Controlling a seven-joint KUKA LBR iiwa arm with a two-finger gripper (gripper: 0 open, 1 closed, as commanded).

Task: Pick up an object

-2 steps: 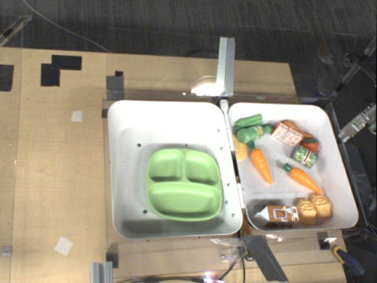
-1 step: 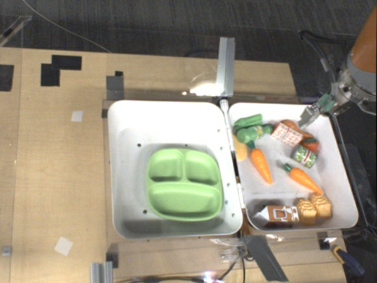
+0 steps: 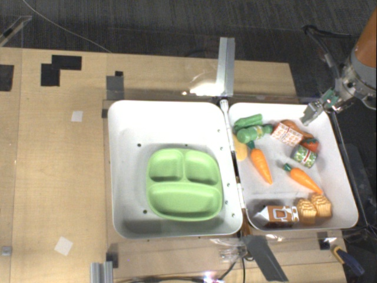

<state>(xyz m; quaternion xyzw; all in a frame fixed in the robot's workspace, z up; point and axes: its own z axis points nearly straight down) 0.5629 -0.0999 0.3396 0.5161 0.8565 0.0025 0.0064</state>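
Observation:
The right bin [image 3: 344, 175] holds several small items. Two green vegetables [image 3: 250, 127] lie at its far left, with a red and white carton [image 3: 288, 132] and a green can [image 3: 305, 154] to their right. Two orange carrots [image 3: 261, 165] [image 3: 304, 179] lie in the middle. A brown bottle [image 3: 279, 214] and golden pastries [image 3: 314, 208] sit along the near wall. My gripper [image 3: 313, 113] hangs over the bin's far right corner, above and to the right of the carton, and holds nothing that I can see.
The left bin [image 3: 126, 158] holds a green divided plate [image 3: 184, 183]. A metal post [image 3: 226, 63] stands behind the wall between the bins. A yellow piece [image 3: 240, 152] rests against that wall. Cables run at the far right.

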